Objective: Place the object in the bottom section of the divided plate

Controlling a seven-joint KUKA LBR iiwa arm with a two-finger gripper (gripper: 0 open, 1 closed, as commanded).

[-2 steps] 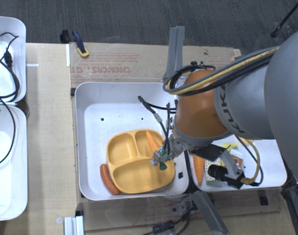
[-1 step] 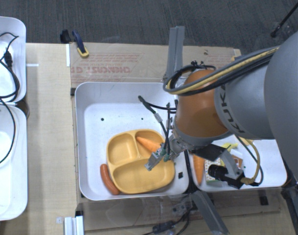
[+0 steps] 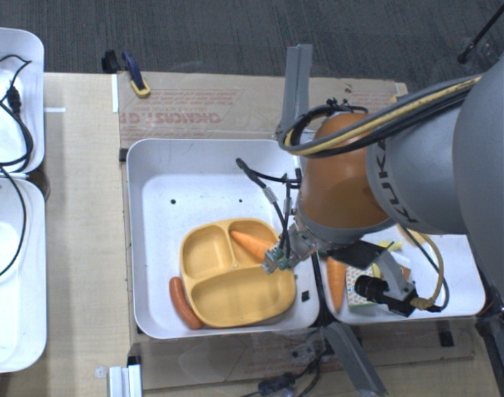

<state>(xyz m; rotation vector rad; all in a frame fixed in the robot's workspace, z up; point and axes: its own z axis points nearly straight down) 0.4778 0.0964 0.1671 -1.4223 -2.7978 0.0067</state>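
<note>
The gripper (image 3: 278,260) sits at the yellow plastic divided plate's (image 3: 235,292) 3 o'clock edge, can't tell its grip; a smooth carrot (image 3: 250,243) lies in the upper-right section, a sausage (image 3: 184,303) at 8 o'clock outside

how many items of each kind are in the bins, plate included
Divided plates: 1, the yellow plate
Carrots: 2, carrot on the plate and carrot in the right bin
Sausages: 1, the sausage
Total: 4
</note>
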